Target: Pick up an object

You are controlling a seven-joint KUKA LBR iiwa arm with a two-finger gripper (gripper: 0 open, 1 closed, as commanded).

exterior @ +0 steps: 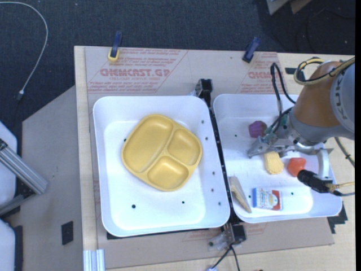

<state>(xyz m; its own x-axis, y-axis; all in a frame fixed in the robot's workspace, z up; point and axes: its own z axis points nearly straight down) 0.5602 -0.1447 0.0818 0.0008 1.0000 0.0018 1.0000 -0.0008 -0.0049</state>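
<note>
- While nothing is lifted yet, the gripper (264,147) is reaching down into the right bin (237,103), its fingers sitting just beside the pale yellow piece (273,163), which is lying near the bin's middle.
- From where I'm standing I cannot tell whether the jaws are spread or pressed together, and I'm not seeing anything pinched between them.
- An orange-red piece (296,165) is lying just right of the yellow one, and a small purple piece (257,129) is sitting behind the gripper, so a clean pick, to my eye, is asking for the fingers to straddle the yellow piece alone.
- Nearer the front wall a tan wedge (239,192) and a blue-and-red packet (265,199) are lying close together, leaving little slack there.
- More open floor is showing toward the bin's back-left corner.
- Over in the left bin (104,168) a yellow divided plate (162,151) is taking up the centre, well apart from the arm.
</note>
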